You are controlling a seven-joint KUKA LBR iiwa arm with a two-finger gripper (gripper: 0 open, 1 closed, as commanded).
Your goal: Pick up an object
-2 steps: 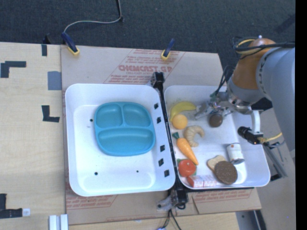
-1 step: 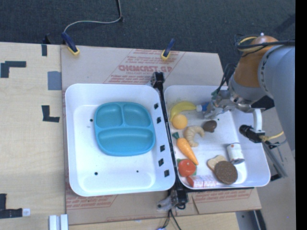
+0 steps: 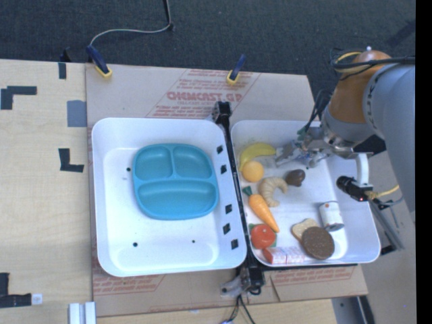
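Reaching in from the right, the grey arm (image 3: 378, 106) w/ its orange band is hanging over the far part of the right bin (image 3: 358, 245), gripper (image 3: 297, 155) pointing left and sitting low just above the bin floor. Fingers (image 3: 287, 155) are looking slightly apart w/ nothing between them, tho they're small and hard to read. Just near of the tips a dark brown lump (image 3: 294, 177) is lying, close but not gripped. Left of the gripper a banana (image 3: 255, 152) is resting at the far-left of the bin, w/ an orange ball (image 3: 252, 171) just beside it. A pale croissant-like piece (image 3: 272, 189) is lying mid-bin, a carrot (image 3: 263, 212) nearer and left, a tomato (image 3: 263, 235) at the near-left corner. A white can (image 3: 330, 215) and a brown cookie (image 3: 317, 242) are sitting toward the near-right. The left bin (image 3: 111, 248) is holding a blue divided plate (image 3: 175, 181).
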